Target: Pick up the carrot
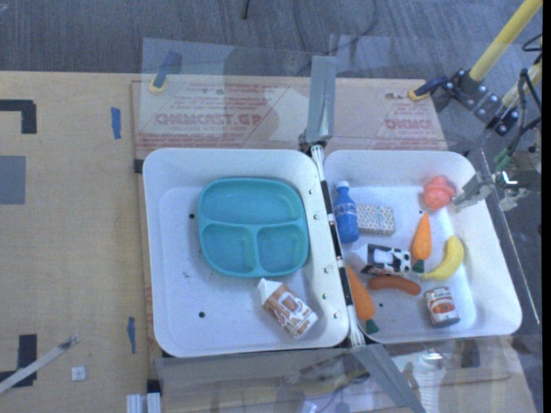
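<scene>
Two orange carrots lie in the right bin (495, 317). One carrot (421, 236) stands nearly upright in the view between a pink toy and a banana, green end toward the front. The other carrot (360, 292) lies along the bin's left wall near the front, green end also forward. The gripper (482, 188) hangs at the right bin's far right rim, above and right of the first carrot, close to the pink toy (437, 192). It is small and partly lost among cables. Nothing shows in its grasp.
The right bin also holds a blue bottle (346, 213), a patterned box (375, 218), a cow toy (389, 257), a sausage (396, 284), a banana (447, 260) and a can (441, 305). The left bin (168, 231) holds a teal divided plate (254, 227) and a snack carton (288, 309).
</scene>
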`<action>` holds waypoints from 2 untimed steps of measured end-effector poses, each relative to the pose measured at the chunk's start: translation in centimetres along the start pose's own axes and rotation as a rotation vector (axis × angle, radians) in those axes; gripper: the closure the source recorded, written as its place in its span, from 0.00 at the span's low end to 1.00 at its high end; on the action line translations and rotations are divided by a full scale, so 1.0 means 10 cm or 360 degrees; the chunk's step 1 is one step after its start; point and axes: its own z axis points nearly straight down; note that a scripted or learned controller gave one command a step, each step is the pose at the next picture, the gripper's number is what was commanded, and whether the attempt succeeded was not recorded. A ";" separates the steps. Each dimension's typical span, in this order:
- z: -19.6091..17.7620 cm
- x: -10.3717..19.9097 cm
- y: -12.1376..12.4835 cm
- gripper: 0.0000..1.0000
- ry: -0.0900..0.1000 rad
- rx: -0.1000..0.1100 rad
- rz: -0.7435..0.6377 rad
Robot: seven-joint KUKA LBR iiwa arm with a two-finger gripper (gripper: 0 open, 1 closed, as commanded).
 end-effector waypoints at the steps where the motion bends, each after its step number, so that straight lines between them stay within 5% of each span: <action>1: 1.26 0.21 0.36 0.00 -0.0001 -0.0001 -0.0152; 2: 1.51 0.01 0.21 0.00 0.0005 -0.0010 -0.0203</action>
